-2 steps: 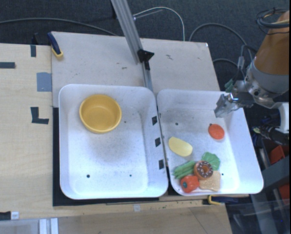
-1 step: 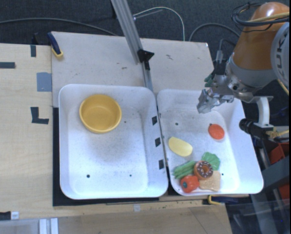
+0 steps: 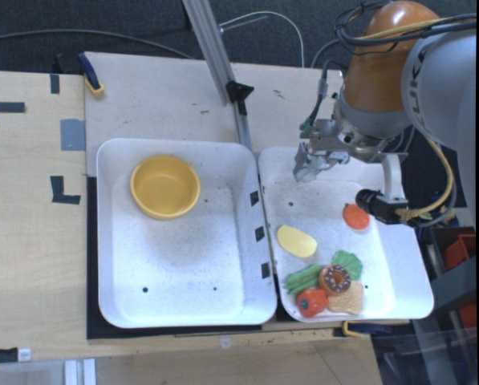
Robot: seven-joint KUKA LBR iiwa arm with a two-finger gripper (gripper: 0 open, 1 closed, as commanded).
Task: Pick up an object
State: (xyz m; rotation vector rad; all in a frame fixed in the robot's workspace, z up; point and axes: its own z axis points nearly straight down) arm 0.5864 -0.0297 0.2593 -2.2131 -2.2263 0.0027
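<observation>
Hovering with unreadable grip state, gripper (image 3: 306, 169) risking closing on nothing, being well apart from yellow piece (image 3: 296, 241).

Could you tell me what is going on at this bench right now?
The grey arm's hand hovers over the far end of the right bin, with nothing in it. Below lie a yellow piece, an orange-red piece and a cluster of toy food. A yellow bowl sits in the left bin.
</observation>
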